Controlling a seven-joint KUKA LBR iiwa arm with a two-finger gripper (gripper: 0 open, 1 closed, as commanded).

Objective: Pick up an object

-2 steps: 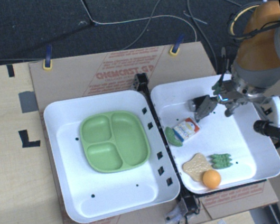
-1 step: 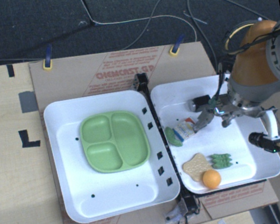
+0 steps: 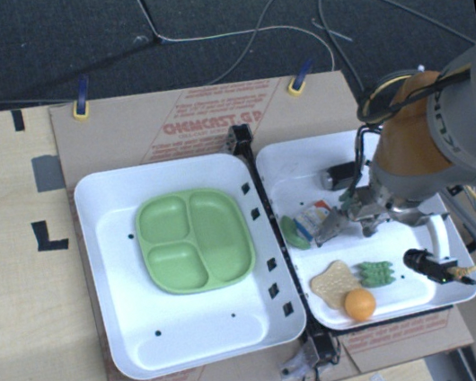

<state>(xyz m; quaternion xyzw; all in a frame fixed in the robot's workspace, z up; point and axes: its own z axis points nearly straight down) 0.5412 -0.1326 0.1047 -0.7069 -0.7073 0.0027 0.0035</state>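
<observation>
Your gripper (image 3: 331,228) hangs in the right bin (image 3: 305,157), fingers' spread unreadable, seemingly just right of the small green item (image 3: 295,234), orange ball (image 3: 360,305) well below.

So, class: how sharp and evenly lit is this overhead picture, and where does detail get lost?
Camera view: soft all over, lit evenly without hard shadows; the green divided plate and orange ball read clearly, while the gripper and the small items under it blur together.
</observation>
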